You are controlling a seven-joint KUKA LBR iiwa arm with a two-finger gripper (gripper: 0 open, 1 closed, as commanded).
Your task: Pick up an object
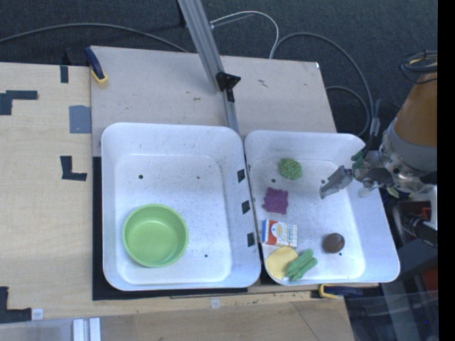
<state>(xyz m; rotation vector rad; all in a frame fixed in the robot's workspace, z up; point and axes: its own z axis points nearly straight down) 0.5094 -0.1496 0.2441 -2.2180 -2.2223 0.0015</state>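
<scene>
Dark carpet and loose cables surround my bench, where two white bins sit side by side. From my seat I can't tell whether the fingers are spread or pinched, so I won't guess; nothing shows between them. The gripper (pixel 334 183) hovers over the right bin (pixel 370 261), near its right wall. Nearest to it lies the green bumpy ball (pixel 289 168), off toward the bin's far left. The purple block (pixel 276 200) sits beyond, the brown ball (pixel 333 243) toward the near edge. Farther out rest a small carton (pixel 279 231) and a green pod (pixel 302 264) on a yellow piece (pixel 279 261). The left bin (pixel 114 190) holds a green bowl (pixel 155 235).
</scene>
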